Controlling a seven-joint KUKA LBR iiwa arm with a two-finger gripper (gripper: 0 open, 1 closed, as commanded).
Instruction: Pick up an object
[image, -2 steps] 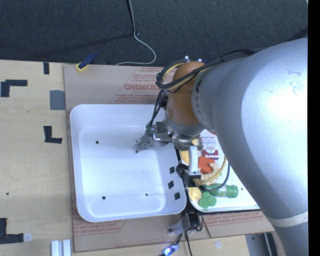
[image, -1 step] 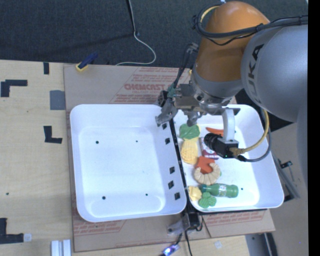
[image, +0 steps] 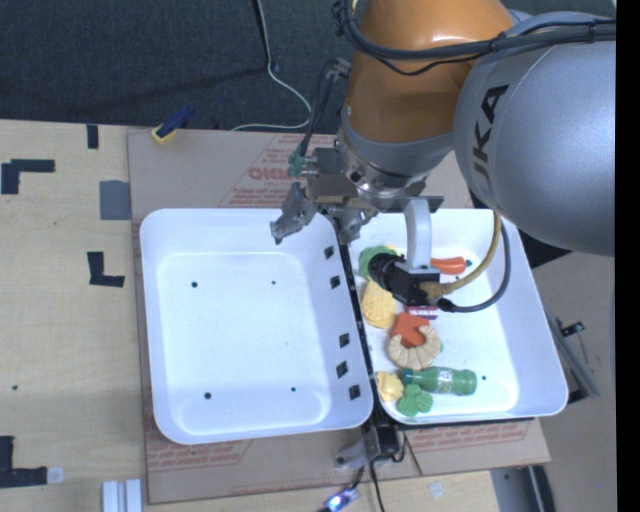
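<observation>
A green bottle (image: 441, 380) lies near the right bin's (image: 520, 395) front edge, with a round biscuit-like toy (image: 413, 346) and a yellow piece (image: 378, 303) heaped behind it along the inner wall, probably dumped there as picking stock. Farther back the gripper (image: 318, 222) hangs over the divider at the bins' far edge; whether it is apart or together I cannot tell, and the arm's bulk hides the right bin's far corner.
</observation>
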